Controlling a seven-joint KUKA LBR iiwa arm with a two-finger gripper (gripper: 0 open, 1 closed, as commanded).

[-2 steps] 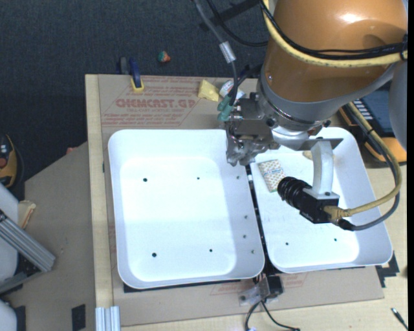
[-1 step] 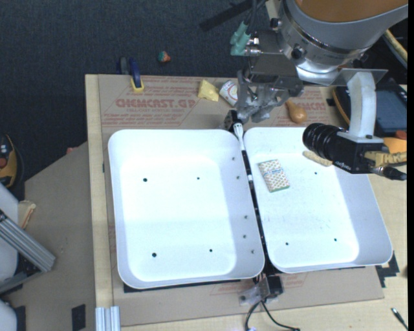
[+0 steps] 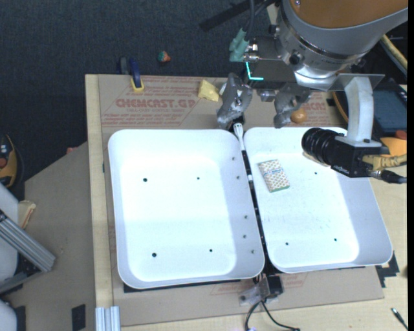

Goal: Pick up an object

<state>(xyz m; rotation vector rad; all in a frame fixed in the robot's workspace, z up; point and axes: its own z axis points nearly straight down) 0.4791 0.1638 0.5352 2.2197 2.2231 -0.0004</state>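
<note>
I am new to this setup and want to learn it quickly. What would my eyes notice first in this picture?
First, the two white bins side by side: the left bin and the right bin, where a small patterned block lies near the divider. Next, the grey arm with its orange band at the top right, its pincer open above the far edge of the bins with nothing between the fingers.

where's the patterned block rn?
In the right bin, upper-left part, lying flat near the divider between the bins, below the pincer.
</note>
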